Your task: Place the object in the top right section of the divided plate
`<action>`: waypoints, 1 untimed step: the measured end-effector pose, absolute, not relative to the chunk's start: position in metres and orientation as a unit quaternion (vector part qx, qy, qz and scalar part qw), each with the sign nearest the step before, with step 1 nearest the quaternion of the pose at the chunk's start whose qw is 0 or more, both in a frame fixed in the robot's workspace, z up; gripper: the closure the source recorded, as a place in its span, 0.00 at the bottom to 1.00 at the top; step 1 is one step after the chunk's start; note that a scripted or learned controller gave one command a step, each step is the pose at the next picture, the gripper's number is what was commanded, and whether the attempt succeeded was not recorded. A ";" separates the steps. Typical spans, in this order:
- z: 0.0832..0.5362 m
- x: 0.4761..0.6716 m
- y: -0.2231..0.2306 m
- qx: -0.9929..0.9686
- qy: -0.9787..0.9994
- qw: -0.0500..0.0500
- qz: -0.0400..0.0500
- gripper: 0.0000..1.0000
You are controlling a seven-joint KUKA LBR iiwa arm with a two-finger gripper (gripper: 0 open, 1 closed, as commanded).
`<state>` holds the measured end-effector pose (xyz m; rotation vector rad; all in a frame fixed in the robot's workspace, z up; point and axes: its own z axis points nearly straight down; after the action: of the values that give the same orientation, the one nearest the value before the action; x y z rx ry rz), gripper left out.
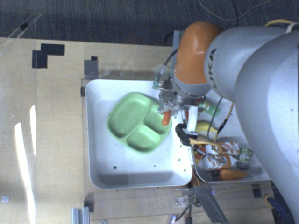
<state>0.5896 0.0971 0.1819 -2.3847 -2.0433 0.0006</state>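
Between the end effector's (165, 112) fingers, a small orange object (165, 119) is hanging pinched. Directly below, the green divided plate's (138, 120) right rim is lying. Leftward, bare white bin (100, 143) floor is stretching.

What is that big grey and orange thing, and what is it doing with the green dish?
That is a robot arm, grey with an orange band, reaching in from the right. One camera looks down on it from above the bench. At the arm's tip is a two-finger gripper, like a small metal hand. A little orange object hangs at its tip, just above the right part of the light green divided plate. The plate lies in the left white bin. The right white bin holds more small things, such as a yellow item and a printed packet.
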 end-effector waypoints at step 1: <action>0.182 0.573 0.063 -0.698 -0.716 0.001 0.000 1.00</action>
<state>0.5726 0.0634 0.1817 -2.1927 -2.2484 0.0006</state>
